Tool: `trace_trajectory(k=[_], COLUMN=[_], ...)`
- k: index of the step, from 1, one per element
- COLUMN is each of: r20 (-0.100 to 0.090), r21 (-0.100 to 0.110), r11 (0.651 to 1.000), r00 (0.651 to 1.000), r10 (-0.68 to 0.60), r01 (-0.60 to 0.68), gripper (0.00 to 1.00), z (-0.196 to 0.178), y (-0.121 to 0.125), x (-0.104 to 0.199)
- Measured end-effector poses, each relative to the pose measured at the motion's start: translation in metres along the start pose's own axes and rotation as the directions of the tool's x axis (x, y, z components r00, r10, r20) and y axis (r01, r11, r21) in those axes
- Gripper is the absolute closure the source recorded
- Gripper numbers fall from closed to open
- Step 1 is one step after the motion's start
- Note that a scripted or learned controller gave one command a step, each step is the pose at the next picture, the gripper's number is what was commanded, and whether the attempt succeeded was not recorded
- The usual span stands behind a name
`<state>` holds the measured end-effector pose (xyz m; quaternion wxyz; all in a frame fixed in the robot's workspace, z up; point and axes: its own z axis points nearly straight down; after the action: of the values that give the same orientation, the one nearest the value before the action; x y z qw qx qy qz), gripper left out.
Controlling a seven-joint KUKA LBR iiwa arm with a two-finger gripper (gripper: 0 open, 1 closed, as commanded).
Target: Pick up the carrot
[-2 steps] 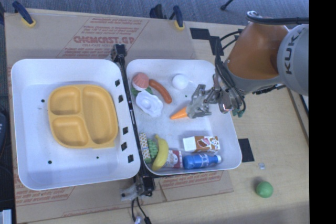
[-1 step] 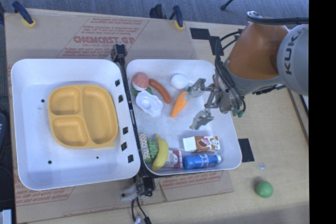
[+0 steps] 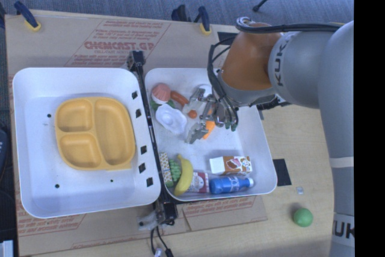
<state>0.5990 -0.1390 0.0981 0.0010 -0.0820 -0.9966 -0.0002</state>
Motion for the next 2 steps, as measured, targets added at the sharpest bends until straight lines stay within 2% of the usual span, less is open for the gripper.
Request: trace_trajectory(k=[1,2], r20=[0.002,0.003], r21=[0.001,0.001], r11=[1.000,0.980], r00=[1.000,0.980], r10=[0.000,0.199], r01=[0.000,-0.199], gripper=[1.00,1.00], z=[-0.011,-0.109], y=[0.000,-0.008], x=[-0.001,0.050])
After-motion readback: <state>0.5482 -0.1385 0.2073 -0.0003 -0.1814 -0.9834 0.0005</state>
